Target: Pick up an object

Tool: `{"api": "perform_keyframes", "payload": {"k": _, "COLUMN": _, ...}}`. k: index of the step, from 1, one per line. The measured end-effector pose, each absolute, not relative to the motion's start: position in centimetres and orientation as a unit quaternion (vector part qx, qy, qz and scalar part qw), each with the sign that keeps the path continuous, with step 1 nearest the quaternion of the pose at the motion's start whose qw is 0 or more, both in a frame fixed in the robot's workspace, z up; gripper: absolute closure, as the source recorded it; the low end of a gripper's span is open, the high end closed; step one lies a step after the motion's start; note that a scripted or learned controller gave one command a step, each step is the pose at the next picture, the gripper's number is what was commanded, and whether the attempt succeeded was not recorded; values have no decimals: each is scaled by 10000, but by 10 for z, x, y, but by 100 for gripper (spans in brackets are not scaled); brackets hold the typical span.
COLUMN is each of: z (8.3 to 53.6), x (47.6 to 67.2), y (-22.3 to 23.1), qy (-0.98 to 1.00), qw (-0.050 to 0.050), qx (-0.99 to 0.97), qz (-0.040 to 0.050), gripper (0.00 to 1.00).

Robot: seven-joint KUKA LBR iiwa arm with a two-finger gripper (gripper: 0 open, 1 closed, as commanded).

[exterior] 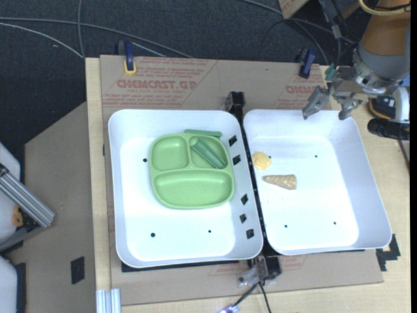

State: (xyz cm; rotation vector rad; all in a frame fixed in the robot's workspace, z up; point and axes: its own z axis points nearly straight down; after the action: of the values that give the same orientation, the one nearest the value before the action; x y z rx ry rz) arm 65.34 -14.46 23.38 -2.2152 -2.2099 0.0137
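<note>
White plastic makes up both shallow bins on the bench (195, 276), which is topped with a brown printed board. Taking the right bin (339, 230) as the landmark: the left bin (130, 194) lies just beside it, the two rims touching along a middle seam marked with small black tabs.

Inside the right bin, near its left wall and toward the far half, lies a small round yellowish piece (261, 160). Just nearer the camera from it, and apart from it by a narrow gap, lies a tan cone-shaped piece (281, 182) on its side, its tip pointing toward the left wall.

In the left bin sits a green divided plate (189, 189), with a darker green long object (208, 151) resting in its far right compartment.

The pincer (325, 107) hangs over the far edge of the right bin, near its far right corner, well apart from both small pieces. Its two fingers (311, 105) stand spread apart with nothing between them. The grey arm with its orange band (386, 25) rises behind it at the upper right.
</note>
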Motion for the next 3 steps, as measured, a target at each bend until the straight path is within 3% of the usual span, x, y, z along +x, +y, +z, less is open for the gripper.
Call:
{"api": "perform_keyframes", "payload": {"k": 1, "z": 243, "x": 656, "y": -144, "qy": -7072, "qw": 3, "qx": -7070, "qz": 2, "gripper": 0}}
{"api": "perform_keyframes", "payload": {"k": 3, "z": 140, "x": 648, "y": -141, "qy": -7071, "qw": 33, "qx": -7071, "qz": 19, "gripper": 0}}
